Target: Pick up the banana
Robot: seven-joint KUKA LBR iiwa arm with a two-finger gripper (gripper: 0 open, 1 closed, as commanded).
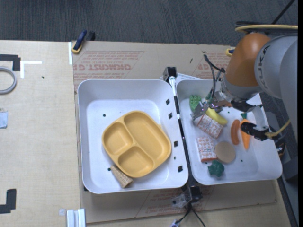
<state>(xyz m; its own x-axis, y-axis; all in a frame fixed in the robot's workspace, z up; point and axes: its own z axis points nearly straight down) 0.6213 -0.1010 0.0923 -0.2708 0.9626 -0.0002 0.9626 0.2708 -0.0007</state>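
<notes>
Small curved yellow banana (216,116) sits in the right shallow white plastic bin (265,167), approx 11 o'clock from its centre. Grey metal pincer (208,109) is right on it, can't tell if clenched tbh.

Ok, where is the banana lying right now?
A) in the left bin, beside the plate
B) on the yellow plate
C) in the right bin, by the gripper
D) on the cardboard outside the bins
C: the banana lies in the right bin, among the other toy foods, right at the gripper; the yellow plate is in the left bin.
</notes>
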